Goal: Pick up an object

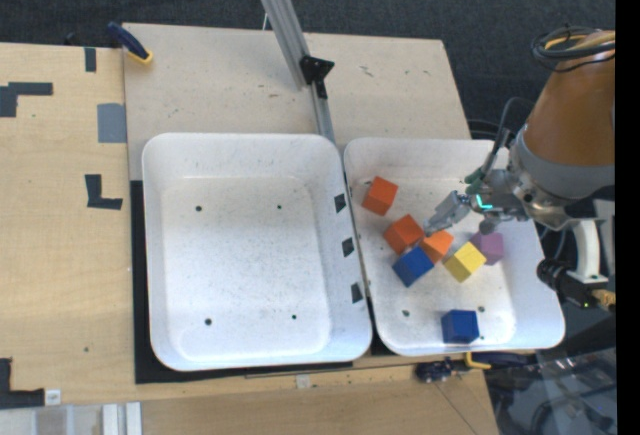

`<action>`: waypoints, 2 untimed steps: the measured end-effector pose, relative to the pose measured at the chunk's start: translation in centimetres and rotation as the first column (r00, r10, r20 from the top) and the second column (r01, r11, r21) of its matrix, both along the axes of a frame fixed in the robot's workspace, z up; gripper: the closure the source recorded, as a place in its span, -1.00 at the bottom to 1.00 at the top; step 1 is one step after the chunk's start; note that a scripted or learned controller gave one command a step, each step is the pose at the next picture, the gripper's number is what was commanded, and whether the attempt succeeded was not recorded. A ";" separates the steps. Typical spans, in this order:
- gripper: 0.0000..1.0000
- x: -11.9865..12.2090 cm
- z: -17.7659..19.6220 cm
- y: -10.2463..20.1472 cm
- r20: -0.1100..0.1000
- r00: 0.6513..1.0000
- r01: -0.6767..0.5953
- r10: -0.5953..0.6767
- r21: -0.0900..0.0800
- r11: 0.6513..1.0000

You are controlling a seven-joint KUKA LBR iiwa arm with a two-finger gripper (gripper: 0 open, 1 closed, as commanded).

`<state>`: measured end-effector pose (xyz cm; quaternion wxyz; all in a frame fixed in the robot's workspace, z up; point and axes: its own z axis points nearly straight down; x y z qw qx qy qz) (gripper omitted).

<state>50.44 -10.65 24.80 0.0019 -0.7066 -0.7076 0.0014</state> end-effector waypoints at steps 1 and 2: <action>-1.00 0.1 0.1 0.0 0.003 1.000 -0.001 0.001 -0.001 1.000; -1.00 -0.8 -4.9 -0.5 -0.002 1.000 0.002 -0.002 -0.001 1.000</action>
